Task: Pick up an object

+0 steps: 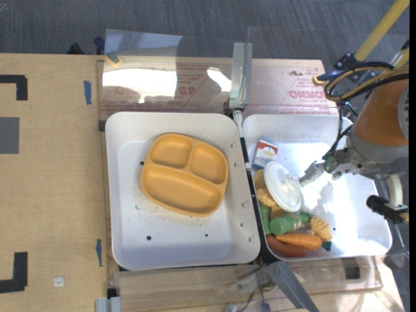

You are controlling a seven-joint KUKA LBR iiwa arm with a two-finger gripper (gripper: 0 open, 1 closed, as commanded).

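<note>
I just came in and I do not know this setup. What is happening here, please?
A grey robot arm reaches from the right into the right bin, its gripper beside a white lid atop toy food, including a carrot. The left bin holds an orange divided tray.

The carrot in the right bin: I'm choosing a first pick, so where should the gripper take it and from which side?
Grip the carrot across its thick orange middle, coming straight down. It lies flat, lengthwise along the near wall of the right bin, so the fingers should close across its short width. A green toy crowds its far side, so a clean hold is uncertain. The gripper is above the bin now.
</note>
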